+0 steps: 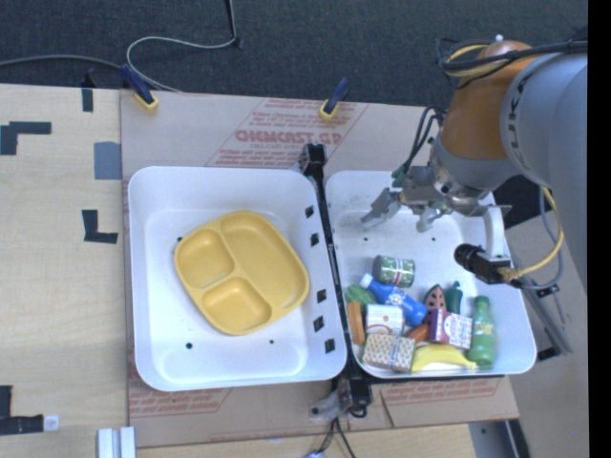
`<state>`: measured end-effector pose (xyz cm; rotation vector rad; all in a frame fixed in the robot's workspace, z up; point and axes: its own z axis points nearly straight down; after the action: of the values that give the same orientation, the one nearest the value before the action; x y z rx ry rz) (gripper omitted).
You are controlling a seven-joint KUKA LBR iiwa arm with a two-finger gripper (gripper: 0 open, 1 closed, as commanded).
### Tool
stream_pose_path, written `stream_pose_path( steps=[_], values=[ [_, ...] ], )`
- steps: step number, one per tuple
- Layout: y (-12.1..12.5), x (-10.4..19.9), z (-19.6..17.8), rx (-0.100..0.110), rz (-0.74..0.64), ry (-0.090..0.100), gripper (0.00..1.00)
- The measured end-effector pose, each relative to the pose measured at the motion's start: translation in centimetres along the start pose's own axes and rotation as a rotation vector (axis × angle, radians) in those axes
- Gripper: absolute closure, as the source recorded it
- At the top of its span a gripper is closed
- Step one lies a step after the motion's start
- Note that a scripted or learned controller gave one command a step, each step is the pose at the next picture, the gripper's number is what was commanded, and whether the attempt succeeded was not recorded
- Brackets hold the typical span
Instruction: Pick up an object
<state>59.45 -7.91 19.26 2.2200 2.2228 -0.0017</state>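
Jaws (403, 210): spread open, holding nothing, at the right bin's (516, 299) twelve o'clock.
Green can (393, 271): lying just below, at six o'clock.
Handling: likely light, rigid, slick; pinch across its round sides.

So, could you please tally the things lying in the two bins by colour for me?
Yellow: 2, tray and banana
Green: 2, can and bottle
Blue: 1, bottle
Orange: 1, carrot
Mixed-colour packs and pieces: about 4, too crowded for certainty
Total: about 10
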Motion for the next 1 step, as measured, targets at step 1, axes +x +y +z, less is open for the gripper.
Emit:
stream_pose_path(
  steps=[1],
  values=[
    [1.14,-2.14,10.35,0.0,0.001,0.0,0.0]
  ],
)
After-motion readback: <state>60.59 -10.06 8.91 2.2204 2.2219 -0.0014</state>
